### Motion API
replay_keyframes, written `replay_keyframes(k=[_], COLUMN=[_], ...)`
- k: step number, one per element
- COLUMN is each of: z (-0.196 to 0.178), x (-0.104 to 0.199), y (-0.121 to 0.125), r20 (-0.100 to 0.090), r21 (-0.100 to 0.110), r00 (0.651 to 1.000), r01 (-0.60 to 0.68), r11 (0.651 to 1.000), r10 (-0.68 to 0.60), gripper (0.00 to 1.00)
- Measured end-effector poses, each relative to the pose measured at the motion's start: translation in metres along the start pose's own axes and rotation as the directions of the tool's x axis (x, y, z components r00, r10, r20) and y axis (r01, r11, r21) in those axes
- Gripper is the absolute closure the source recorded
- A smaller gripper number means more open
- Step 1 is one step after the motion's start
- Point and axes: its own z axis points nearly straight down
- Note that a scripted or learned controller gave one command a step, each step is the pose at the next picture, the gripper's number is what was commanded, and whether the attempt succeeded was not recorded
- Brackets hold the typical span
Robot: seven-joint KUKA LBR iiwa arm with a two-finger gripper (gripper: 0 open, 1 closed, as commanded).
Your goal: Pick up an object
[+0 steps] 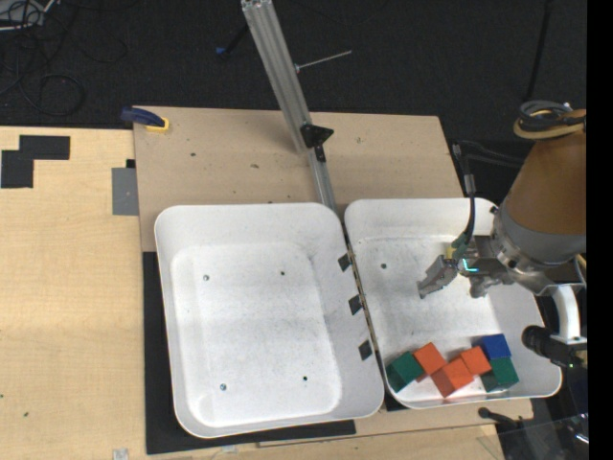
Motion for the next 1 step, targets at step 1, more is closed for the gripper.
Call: replay_keyframes(k=[1], z=[-0.0016], x=[-0.0016], y=[0.0005], r20=[0.001], r21=[-0.005], r00=[1.0], r01=[-0.005], r11=[1.0], r10=[0.005], gripper=[0.0])
